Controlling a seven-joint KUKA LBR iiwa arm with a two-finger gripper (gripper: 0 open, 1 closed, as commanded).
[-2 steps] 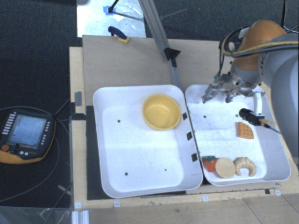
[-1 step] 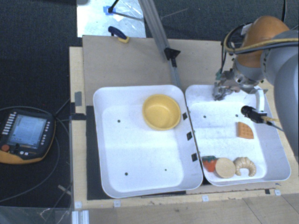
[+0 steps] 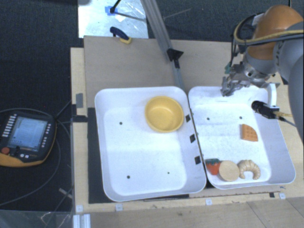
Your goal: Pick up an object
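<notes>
So the grey two-finger gripper (image 3: pixel 229 90) is hanging over the far edge of the right white shallow bin (image 3: pixel 280 148), nothing between its fingers, though honestly I can't tell if they're spread or closed (too small and dark). Well toward the camera from it sits the orange waffle-like wedge (image 3: pixel 248 132), and farther still the tan croissant (image 3: pixel 250 169), the round beige disc (image 3: pixel 228 170) and a red-and-green vegetable piece (image 3: pixel 212 165). The yellow plastic bowl (image 3: pixel 164 113) is off to its side in the left white bin (image 3: pixel 111 175).
</notes>
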